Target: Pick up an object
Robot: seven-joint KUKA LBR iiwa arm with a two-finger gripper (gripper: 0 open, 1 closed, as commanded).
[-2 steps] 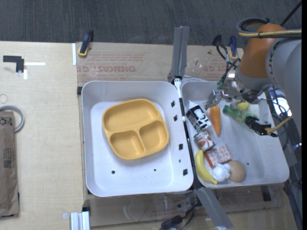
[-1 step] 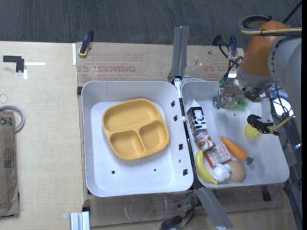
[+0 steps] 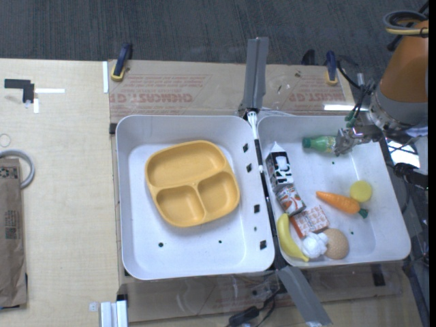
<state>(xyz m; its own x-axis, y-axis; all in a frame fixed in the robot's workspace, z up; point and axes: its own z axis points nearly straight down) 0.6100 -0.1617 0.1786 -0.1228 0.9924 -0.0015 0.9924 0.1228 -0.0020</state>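
My gripper (image 3: 346,140) hangs over the far right part of the right bin (image 3: 388,203), under the grey wrist with the orange band. Its tip is right beside the right end of a small green bottle (image 3: 317,142) that lies on its side on the bin floor. I cannot tell whether it touches the bottle. Nearer the front lie an orange carrot (image 3: 337,201), a yellow round fruit (image 3: 361,191), a banana (image 3: 289,240), a white ball (image 3: 314,246), a tan egg-shaped thing (image 3: 336,244) and a red-and-white packet (image 3: 310,219).
A black-and-white carton (image 3: 280,168) and an orange-white packet (image 3: 291,199) lie along the right bin's left wall. The left bin (image 3: 136,251) holds a yellow divided plate (image 3: 193,181). A grey post (image 3: 255,73) stands behind the divider. Cables hang at the right.
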